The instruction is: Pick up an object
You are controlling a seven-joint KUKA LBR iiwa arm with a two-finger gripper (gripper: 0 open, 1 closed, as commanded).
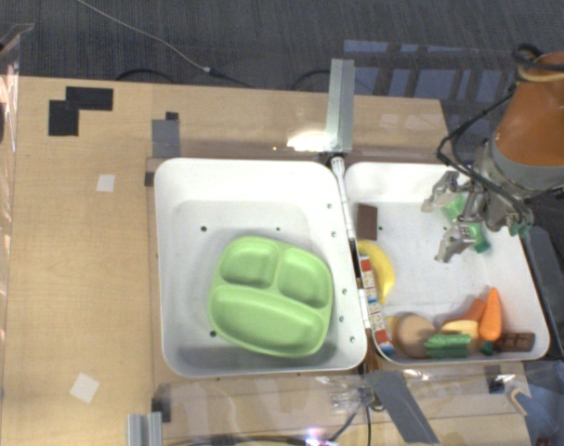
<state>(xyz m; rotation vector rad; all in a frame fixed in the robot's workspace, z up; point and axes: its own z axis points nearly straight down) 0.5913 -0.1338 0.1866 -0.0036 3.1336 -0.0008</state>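
The gripper [467,221] hangs in the upper right of the frame, over the back of the right bin [407,189]; its metal fingers [452,246] point down and to the left, a small green piece shows among them, and I cannot tell whether that is part of the tool or a held thing, nor how far apart the fingers stand.

The likely targets lie lower in that bin; a yellow toy banana [382,269] rests against the left wall at mid-height, and a huddle sits along the bottom edge: a tan round piece [410,334], a green bar [447,344], a pale yellow piece [461,327], an orange carrot [490,315] and a brown block [517,342], all touching or nearly so.

These look like hollow plastic play food; probably light, stiff and rather slick, so a squeeze on a curved flank may slip. The banana stands apart from the huddle and seems the easier choice, taken across its narrow middle; the wall beside it leaves little room for one finger.

The green divided plate [272,295] lies in the left bin [184,249].
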